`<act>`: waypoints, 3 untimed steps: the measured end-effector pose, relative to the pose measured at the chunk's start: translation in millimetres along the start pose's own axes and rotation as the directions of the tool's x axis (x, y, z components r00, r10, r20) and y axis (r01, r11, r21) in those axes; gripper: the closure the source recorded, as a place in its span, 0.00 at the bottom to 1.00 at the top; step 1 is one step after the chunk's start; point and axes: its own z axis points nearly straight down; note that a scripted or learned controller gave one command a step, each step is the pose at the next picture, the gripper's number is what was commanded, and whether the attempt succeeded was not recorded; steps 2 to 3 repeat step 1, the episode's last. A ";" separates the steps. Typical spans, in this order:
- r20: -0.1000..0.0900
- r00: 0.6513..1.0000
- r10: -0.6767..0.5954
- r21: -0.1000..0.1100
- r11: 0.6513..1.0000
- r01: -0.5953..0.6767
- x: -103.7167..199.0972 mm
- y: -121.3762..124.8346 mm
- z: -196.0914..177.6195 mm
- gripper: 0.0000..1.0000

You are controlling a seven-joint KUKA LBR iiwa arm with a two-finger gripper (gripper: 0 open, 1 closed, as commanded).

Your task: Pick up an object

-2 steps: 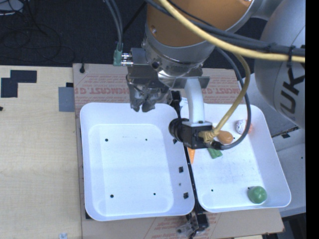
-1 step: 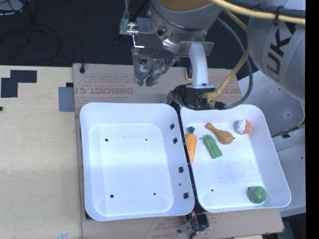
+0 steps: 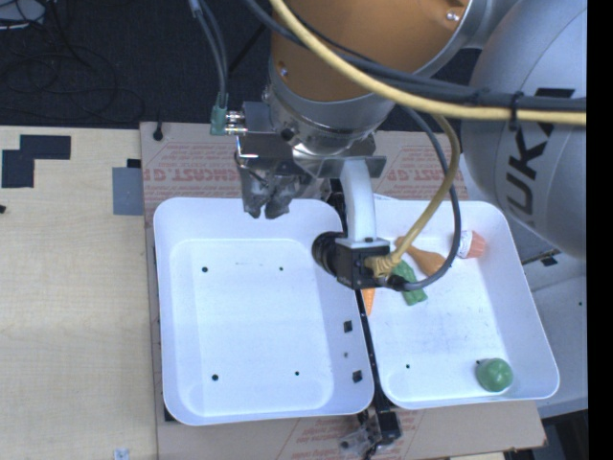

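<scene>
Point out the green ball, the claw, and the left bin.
green ball (image 3: 494,375), camera view, middle of the ball.
claw (image 3: 268,201), camera view, between its fingertips.
left bin (image 3: 182,228), camera view, its far-left rim.

Arm (image 3: 383,56) over left bin (image 3: 182,257); green ball (image 3: 494,375) in right bin (image 3: 522,286).

Two white bins (image 3: 251,391) are seen on brown cardboard (image 3: 192,166) printed with red lettering. A green ball (image 3: 495,375) and an orange piece (image 3: 428,257) are shown in the right bin. The arm (image 3: 536,151) is coloured grey, with an orange band (image 3: 374,27). A yellow cable (image 3: 421,99) is seen. The bench (image 3: 67,295) is pale wood, marked with black shapes.
</scene>
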 end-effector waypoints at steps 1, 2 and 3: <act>-0.001 1.000 0.002 -0.004 1.000 -0.002 -0.6 1.4 -1.9 0.00; -0.001 1.000 0.002 -0.004 1.000 -0.002 -0.6 1.4 -1.9 0.00; -0.001 1.000 0.002 -0.004 1.000 -0.002 -0.6 1.4 -1.9 0.00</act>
